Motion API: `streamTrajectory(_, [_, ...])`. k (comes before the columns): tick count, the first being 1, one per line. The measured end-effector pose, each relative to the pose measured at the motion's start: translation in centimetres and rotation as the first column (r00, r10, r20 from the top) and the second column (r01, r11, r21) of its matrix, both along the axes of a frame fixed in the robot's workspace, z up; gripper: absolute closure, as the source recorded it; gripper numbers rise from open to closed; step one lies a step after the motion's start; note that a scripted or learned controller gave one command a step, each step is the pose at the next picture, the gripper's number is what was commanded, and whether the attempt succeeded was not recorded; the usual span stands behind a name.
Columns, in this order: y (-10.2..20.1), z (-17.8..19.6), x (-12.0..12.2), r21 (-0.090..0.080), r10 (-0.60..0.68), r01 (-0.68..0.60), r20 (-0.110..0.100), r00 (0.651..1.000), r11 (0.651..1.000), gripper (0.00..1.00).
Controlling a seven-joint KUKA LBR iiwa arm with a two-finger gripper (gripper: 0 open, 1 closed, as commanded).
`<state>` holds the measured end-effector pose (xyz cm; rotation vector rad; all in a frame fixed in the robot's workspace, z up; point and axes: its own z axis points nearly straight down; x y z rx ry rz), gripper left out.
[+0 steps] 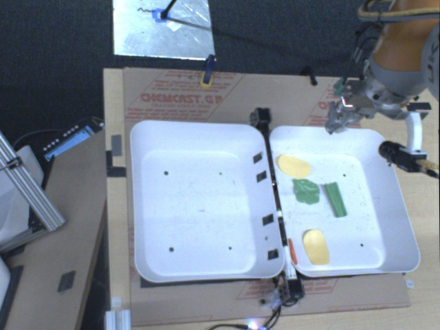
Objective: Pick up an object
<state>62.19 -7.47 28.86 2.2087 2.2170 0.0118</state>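
Camera view: my gripper (338, 122) hangs over the right bin's (392, 205) far rim; whether it's open, I cannot tell. Below it lie a yellow piece (293, 165) and a green strip (335, 199), with bare floor around them.

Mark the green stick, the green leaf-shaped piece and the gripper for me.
green stick (336, 199), camera view, middle of its length
green leaf-shaped piece (306, 190), camera view, centre of its surface
gripper (337, 124), camera view, at its tip above the right bin's far rim
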Motion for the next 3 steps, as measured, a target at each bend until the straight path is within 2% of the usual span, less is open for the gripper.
streamTrajectory(1, [6.2,10.6,3.9,0.003,0.007,-0.007,0.001,1.0,1.0,1.0])
streamTrajectory(2, [12.5,16.3,2.1,0.005,0.007,-0.007,-0.006,1.0,1.0,1.0])
streamTrajectory(3, [15.7,18.7,-1.2,0.005,0.004,-0.004,-0.01,1.0,1.0,1.0])
